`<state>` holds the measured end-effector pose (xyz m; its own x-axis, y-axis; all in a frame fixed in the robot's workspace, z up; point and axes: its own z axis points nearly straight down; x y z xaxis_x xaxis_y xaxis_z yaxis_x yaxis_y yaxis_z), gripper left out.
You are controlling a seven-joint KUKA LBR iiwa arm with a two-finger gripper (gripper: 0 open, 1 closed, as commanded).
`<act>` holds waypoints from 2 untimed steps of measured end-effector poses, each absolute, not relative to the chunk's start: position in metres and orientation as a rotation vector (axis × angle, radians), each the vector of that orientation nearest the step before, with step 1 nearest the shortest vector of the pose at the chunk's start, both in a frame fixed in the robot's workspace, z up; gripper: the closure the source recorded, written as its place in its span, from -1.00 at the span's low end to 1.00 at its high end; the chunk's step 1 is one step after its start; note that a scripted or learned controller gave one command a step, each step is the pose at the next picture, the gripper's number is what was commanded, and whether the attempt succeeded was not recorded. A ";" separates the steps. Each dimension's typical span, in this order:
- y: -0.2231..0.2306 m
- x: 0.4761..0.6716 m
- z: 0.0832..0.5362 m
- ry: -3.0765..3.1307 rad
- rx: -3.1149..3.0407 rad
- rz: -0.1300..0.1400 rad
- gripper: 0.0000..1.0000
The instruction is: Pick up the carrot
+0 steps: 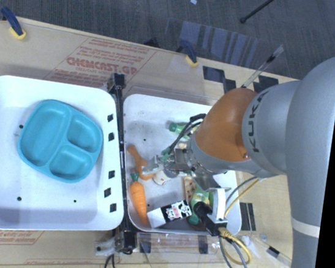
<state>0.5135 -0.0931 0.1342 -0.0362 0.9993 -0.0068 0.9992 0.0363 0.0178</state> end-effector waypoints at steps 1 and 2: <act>-0.102 0.506 0.107 2.076 2.318 0.034 -1.00; -0.093 0.483 0.095 1.957 2.444 0.006 -1.00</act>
